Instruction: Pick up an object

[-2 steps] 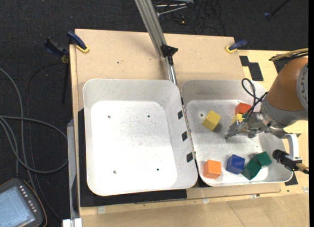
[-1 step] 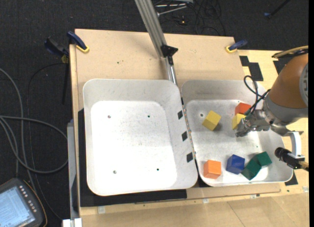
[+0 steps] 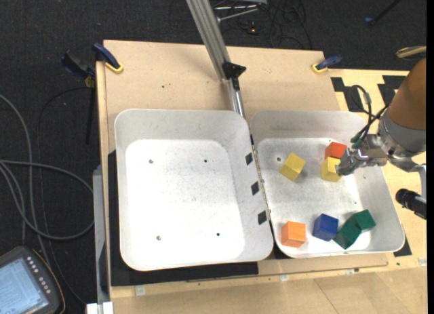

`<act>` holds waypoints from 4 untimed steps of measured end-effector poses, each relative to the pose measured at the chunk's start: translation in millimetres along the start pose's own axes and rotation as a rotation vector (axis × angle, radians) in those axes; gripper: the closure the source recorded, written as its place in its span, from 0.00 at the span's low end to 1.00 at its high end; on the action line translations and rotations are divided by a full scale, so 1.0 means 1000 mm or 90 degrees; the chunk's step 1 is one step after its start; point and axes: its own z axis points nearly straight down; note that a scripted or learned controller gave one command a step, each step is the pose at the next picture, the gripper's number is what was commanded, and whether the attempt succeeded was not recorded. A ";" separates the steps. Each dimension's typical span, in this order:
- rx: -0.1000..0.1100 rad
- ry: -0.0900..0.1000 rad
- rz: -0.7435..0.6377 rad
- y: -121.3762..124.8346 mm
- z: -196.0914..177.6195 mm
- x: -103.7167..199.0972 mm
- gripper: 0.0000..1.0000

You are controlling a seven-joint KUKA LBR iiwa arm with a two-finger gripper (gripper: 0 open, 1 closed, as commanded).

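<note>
**Bench stock, listed left to right, placed by the claw**

1. Left bin (image 3: 135, 136): shallow, white, speckled floor. Well to the claw's left, edge against the right bin.
2. Right bin (image 3: 380, 201): shallow, white. The claw stands over its upper right part.
3. Orange block (image 3: 293, 233): on the right bin's floor near the front wall, down and left of the claw, well apart from it.
4. Yellow block (image 3: 293, 167): tilted, on the floor, left of the claw and about level with it, apart from it.
5. Blue block (image 3: 325, 227): near the front wall, below the claw and a little left, beside the green blocks.
6. Second yellow block (image 3: 330, 169): just left of the claw, touching or nearly touching it; which one cannot be told.
7. Second orange block (image 3: 335, 150): just above the second yellow block, up and left of the claw, close against it.
8. Two green blocks (image 3: 355, 228): touching each other, in the front right corner, straight below the claw.
9. Claw (image 3: 347, 161): at the end of the grey arm (image 3: 401, 136) with its orange band. Whether it is released, clenched or grasping a block cannot be told.
</note>
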 end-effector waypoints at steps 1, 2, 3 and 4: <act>0.001 0.000 0.000 0.002 -0.042 0.000 1.00; 0.003 0.002 -0.004 0.027 -0.039 0.057 1.00; 0.003 0.002 -0.003 0.038 -0.039 0.103 1.00; 0.003 0.002 -0.003 0.055 -0.037 0.147 1.00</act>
